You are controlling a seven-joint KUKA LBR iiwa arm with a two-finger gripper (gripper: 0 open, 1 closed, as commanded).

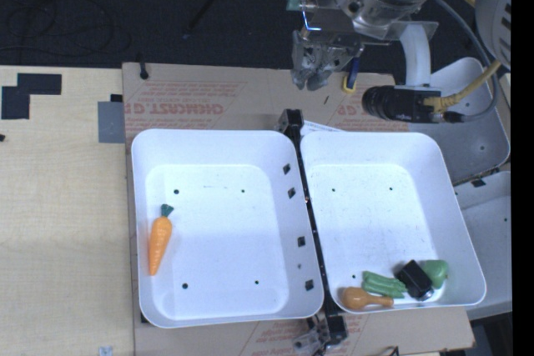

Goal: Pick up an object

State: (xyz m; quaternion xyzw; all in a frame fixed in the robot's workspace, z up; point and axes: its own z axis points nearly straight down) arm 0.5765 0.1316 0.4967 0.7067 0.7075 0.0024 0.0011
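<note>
You are before the approach: the gripper point(315, 72) hangs high beyond both bins, holding nothing; whether its fingers are apart I cannot tell. The toy carrot point(159, 239) lies alone in the left bin point(209, 147). Next, move over it and descend.

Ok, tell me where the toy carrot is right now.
The carrot lies in the left bin, close to its left wall in the nearer half, green top pointing away from the camera, alone there.

end effector point(321, 72) above bins, carrot point(159, 238) in left bin point(146, 147)
</note>
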